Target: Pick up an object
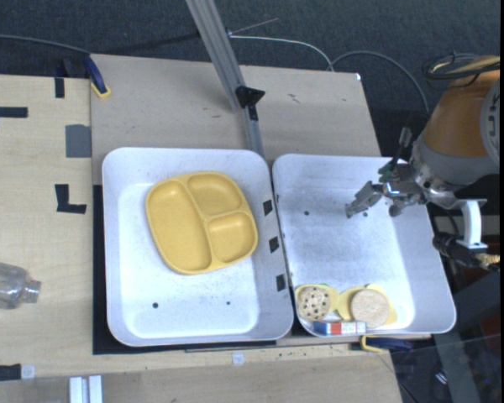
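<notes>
gripper (376,200) spread apart and grasping nothing, poised over the right bin (336,242) near its far right side; one finger (361,201) angles left and down toward the bin floor, the other sits just to its right. arm (458,128) enters from the right edge, its orange band above the wrist, the wrist bent leftward over the bin's rim.

left bin (126,250): white, shallow, holding a yellow tray (202,222) with three compartments, lying flat and turned at a slant, nearer the bin's far half.

right bin: white, floor speckled with dark marks, touching the left bin along their shared edge. objects cluster along its near wall, well apart from the gripper: a tan round disc (370,306), just beside it a smaller round cookie (314,302) with dark spots, a yellow piece showing between them, and a small flat bar (337,328) with red, white and blue sections lying against the near rim.

bench items: a clear bottle (7,284) on its side at the left edge; a grey pole (218,44) slanting from the top toward the bins.
</notes>
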{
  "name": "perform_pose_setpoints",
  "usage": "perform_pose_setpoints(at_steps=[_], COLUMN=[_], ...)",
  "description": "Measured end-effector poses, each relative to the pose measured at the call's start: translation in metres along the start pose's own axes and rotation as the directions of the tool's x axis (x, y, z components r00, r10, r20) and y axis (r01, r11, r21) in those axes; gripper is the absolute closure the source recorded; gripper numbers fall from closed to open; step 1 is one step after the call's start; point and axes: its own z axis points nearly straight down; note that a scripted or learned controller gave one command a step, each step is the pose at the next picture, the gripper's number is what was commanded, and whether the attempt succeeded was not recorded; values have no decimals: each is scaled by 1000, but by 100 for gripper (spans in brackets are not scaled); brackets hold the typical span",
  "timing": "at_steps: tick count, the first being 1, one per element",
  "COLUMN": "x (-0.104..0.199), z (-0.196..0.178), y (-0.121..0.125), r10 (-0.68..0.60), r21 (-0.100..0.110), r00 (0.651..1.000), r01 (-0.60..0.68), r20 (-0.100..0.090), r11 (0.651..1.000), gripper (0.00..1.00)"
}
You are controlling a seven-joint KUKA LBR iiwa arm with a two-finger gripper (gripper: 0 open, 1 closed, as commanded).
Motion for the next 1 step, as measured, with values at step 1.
perform_pose_setpoints(at_steps=[1], x=[69], z=[85], y=[-41], r10=[-2], r21=[12], r00=[1000], r01=[2], r20=[-3], r11=[1000], gripper=[0])
